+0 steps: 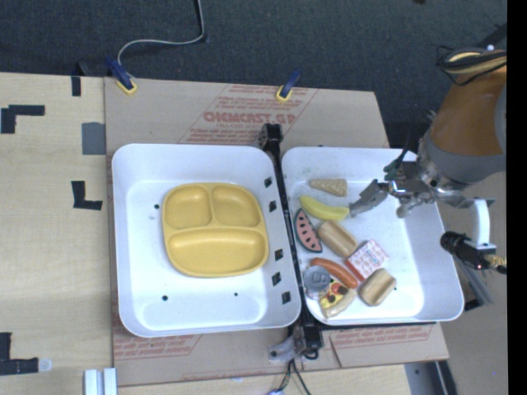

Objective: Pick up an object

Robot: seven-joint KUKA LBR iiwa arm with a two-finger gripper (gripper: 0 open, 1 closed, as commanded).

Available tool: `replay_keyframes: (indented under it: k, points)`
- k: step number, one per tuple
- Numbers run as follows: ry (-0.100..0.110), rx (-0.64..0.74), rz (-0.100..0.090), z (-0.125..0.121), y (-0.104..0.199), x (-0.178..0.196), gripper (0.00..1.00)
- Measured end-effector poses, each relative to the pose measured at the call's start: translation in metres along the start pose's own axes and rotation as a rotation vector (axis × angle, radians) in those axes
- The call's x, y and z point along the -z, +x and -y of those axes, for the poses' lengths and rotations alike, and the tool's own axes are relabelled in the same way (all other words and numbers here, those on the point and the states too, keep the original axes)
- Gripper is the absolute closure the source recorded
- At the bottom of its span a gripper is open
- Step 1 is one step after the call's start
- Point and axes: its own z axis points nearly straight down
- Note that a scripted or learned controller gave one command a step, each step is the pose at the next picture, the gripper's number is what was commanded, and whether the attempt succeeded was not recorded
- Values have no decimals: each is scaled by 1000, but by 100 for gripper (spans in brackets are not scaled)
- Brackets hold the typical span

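Two bins (132,245), cardboard (329,118) printed perhaps "CHEMCAST GP"

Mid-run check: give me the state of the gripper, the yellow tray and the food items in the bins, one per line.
gripper: over the right bin, by the banana's end, holding nothing visible.
banana: lying flat, not lifted.
yellow tray: upright in the left bin, compartments bare.
watermelon slice: lying beside the divider.
hot dog: lying among the pile.

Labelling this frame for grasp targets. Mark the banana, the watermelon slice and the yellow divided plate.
banana (324,210): camera view, middle of its yellow body.
watermelon slice (308,232): camera view, red flesh at its centre.
yellow divided plate (216,252): camera view, floor of its large lower compartment.
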Motion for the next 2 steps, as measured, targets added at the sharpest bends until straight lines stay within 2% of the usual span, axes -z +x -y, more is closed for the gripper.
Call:
replay_keyframes:
  k: [1,2]
  points:
    - [-9,0,-1,-61,-11,-131,0]
    - [25,3,-2,-123,-9,-145,0]
